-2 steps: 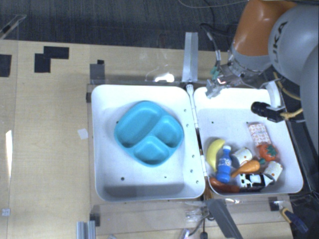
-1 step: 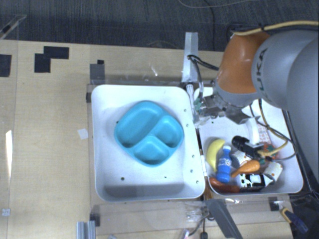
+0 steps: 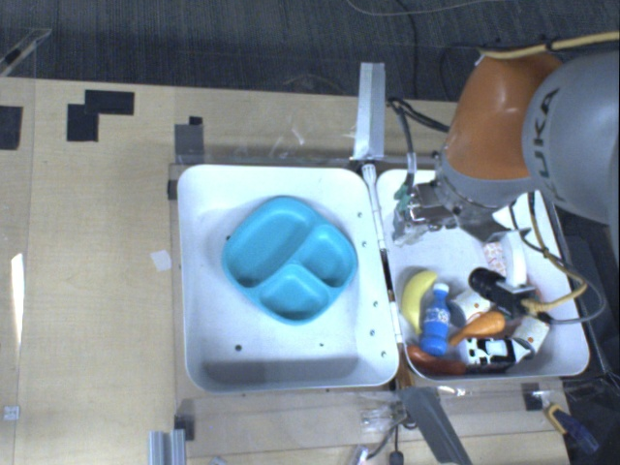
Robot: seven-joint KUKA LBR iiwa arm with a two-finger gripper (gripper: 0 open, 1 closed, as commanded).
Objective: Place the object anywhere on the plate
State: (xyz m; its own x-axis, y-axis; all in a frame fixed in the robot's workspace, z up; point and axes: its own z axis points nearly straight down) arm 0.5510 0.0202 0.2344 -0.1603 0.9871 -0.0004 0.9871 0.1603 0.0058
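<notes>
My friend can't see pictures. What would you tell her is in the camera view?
A grey and orange robot arm reaches from the right over the right white bin, its pincer above a pile of small things including a yellow banana and a blue bottle. The left white bin holds a blue plate with three sections.

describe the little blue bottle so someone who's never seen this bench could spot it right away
Of the two white bins, look in the right bin, where small items are heaped near its front edge. The blue bottle stands at the left of that heap, right beside the yellow banana. It is the only blue item in that bin; the big blue plate lies in the other bin.
</notes>
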